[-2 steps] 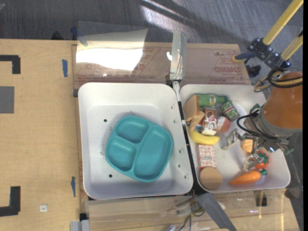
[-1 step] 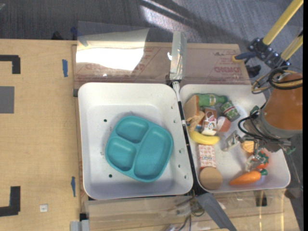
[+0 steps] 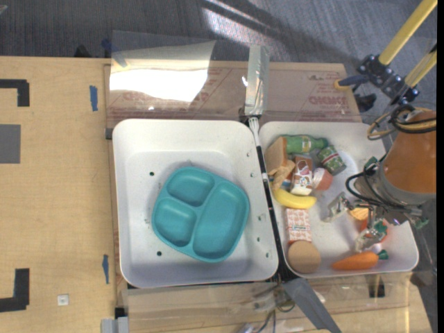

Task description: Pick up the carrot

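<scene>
The carrot, orange with a green stub at its right end, lies flat near the front right corner of the right bin. My gripper hangs low inside that bin, just above and slightly right of the carrot. The grey arm with its orange band rises from it toward the right edge. A small orange piece shows beside the wrist. Nothing is visibly held.
The right bin's left half holds a banana, a green bottle, a green can, a pink-and-white carton and a brown round item. A teal divided plate sits in the left bin.
</scene>
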You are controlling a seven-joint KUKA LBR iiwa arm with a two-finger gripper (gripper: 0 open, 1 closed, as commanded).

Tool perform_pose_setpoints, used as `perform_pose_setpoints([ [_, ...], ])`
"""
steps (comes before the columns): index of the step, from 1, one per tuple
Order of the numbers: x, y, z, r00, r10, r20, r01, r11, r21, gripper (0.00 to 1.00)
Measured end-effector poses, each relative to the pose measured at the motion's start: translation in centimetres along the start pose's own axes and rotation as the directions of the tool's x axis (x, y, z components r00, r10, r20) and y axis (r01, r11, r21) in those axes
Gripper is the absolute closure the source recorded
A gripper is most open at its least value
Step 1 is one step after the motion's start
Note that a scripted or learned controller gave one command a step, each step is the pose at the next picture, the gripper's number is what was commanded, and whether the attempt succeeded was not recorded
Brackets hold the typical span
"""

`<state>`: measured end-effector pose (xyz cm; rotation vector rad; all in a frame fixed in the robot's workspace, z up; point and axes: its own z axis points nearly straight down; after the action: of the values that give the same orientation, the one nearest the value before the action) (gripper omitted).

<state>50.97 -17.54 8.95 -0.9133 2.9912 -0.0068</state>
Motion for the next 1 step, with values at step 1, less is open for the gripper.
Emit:
perform_pose_setpoints([
  [1, 0.87, 0.17, -0.28, 0.992, 0.125, 0.011, -0.125, 0.992, 0.013, 0.00],
])
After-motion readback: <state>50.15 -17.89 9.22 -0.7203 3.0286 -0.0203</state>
